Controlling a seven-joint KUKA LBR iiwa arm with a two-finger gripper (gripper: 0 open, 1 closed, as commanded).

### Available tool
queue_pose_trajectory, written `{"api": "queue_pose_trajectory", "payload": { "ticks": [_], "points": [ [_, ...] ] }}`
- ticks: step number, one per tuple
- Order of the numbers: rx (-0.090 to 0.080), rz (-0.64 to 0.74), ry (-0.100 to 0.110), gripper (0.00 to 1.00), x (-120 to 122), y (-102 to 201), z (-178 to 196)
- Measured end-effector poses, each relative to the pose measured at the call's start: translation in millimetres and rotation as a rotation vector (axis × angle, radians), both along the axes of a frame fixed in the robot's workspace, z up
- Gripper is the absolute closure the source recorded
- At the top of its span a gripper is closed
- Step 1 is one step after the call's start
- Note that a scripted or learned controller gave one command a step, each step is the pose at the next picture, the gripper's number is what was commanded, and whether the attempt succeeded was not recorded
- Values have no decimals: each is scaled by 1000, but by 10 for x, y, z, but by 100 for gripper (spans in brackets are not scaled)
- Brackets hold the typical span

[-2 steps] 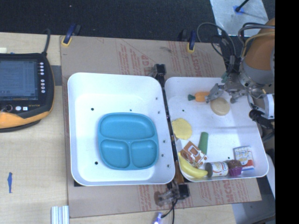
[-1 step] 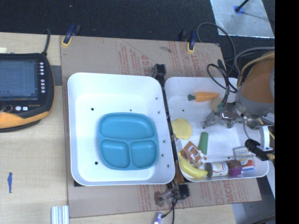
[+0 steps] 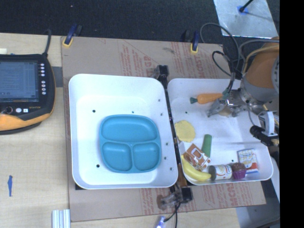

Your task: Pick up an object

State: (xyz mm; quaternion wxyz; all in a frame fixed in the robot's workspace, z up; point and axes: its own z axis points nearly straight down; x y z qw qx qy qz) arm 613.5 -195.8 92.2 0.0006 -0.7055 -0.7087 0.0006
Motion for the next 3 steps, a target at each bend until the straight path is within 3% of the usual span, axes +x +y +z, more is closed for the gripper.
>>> {"api": "queue_pose_trajectory", "payload": {
  "ticks": [1, 2, 3],
  "points": [
    [-1, -1, -3, 0, 185, -31, 1435],
    [0, 2, 4, 0, 421, -154, 486],
    [0, 0, 4, 0, -351, -160, -14]
  ]
}}
